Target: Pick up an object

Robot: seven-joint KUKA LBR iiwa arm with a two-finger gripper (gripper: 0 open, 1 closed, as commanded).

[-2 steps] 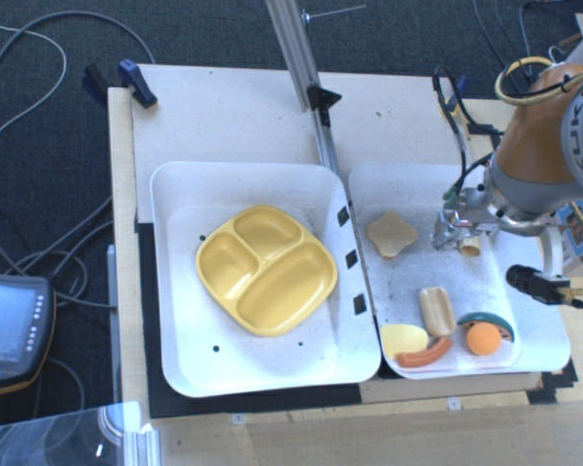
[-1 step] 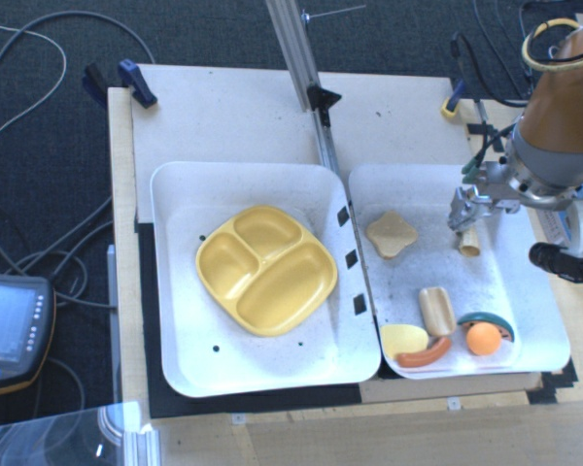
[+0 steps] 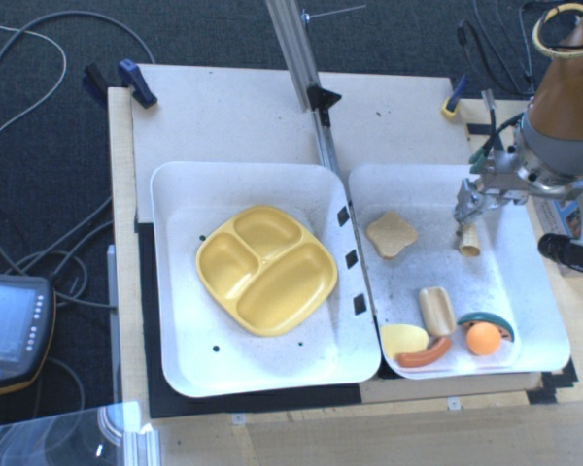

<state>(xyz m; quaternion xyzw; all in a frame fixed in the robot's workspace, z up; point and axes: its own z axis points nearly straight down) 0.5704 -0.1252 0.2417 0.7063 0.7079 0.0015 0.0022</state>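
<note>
Camera view from above takes in two shallow white bins side by side on a pale bench. The left bin point(image 3: 175, 260) holds a yellow divided plate point(image 3: 265, 270) lying flat near its middle, with three compartments facing up. The right bin point(image 3: 525, 289) holds several small things. A tan bread-shaped piece point(image 3: 391, 233) lies near the bin's upper left part, close to the divider between the bins. A short tan cylinder point(image 3: 435, 311) lies lower down toward the middle, and just below it, along the near edge, sit a yellow wedge point(image 3: 404, 339) and a red-orange sausage point(image 3: 424, 354) that touch or nearly touch each other. To their right an orange ball point(image 3: 483, 339) rests against a teal ring-like piece point(image 3: 494, 321). The grey arm point(image 3: 554, 144) with its orange band comes in from the right, and the gripper point(image 3: 469, 216) hangs over the upper right part of the right bin. A small tan tube-shaped piece point(image 3: 468, 242) sits right at the tips of the gripper, upright or slightly tilted; whether the tips clamp it or merely stand over it cannot be told from this angle. A metal rail point(image 3: 301, 56) runs from the top edge down to the gap between the bins. A blue clamp point(image 3: 136, 82) sits at the bench's upper left corner.
</note>
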